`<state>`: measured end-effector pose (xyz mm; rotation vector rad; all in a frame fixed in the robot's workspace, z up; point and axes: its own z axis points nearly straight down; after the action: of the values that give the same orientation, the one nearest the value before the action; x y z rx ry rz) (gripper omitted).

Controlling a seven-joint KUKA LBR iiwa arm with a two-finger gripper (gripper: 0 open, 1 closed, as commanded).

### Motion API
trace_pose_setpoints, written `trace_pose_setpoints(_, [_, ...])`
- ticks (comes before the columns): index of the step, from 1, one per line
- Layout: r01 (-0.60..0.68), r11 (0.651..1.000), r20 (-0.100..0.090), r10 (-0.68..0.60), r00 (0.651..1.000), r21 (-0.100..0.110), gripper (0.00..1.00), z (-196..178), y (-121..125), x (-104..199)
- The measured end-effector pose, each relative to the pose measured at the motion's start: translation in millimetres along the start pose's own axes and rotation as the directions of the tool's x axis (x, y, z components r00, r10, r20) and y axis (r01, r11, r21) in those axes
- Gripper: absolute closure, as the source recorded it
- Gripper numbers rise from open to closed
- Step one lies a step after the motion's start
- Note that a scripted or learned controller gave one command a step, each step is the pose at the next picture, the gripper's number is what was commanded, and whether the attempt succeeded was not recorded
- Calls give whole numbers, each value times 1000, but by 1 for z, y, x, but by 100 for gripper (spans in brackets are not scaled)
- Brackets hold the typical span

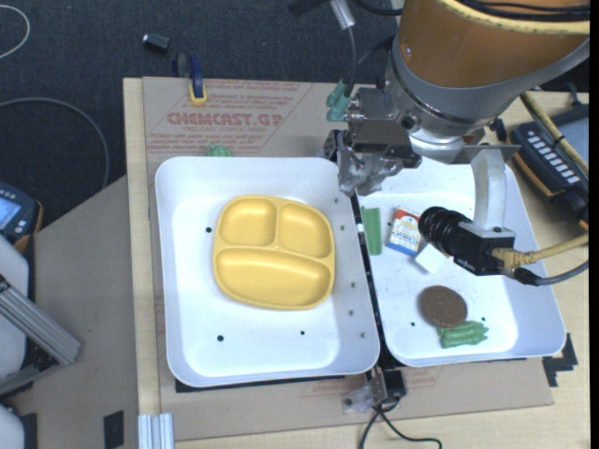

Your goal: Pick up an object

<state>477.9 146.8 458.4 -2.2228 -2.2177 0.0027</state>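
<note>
Left shallow white bin [173, 251] held a yellow three-compartment plastic plate [274, 251]. Gripper [356, 183] hung over the far end of the bins' shared wall; spread or pressed together could not be told. Right shallow white bin [524, 288] held:
- brown round disc [441, 305]
- green flat bar [372, 230]
- small blue-and-white carton [404, 232]
- green knobbly piece [463, 334]

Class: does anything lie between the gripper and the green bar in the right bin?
Nothing visible does. The gripper hangs by the upper left corner of the right bin. The green bar lies just below it in the view, and the small carton sits beside the bar, off that line.
</note>
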Motion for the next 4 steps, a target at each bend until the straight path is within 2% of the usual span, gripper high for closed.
trace_pose_setpoints(1, [0,1000,3,0,1000,7,100,73,1,-15])
trace_pose_setpoints(2, [2,1000,-1,-2,1000,-5,100,58,2,-14])
trace_pose_setpoints(4, [3,1000,-1,-3,1000,-9,100,38,3,-13])
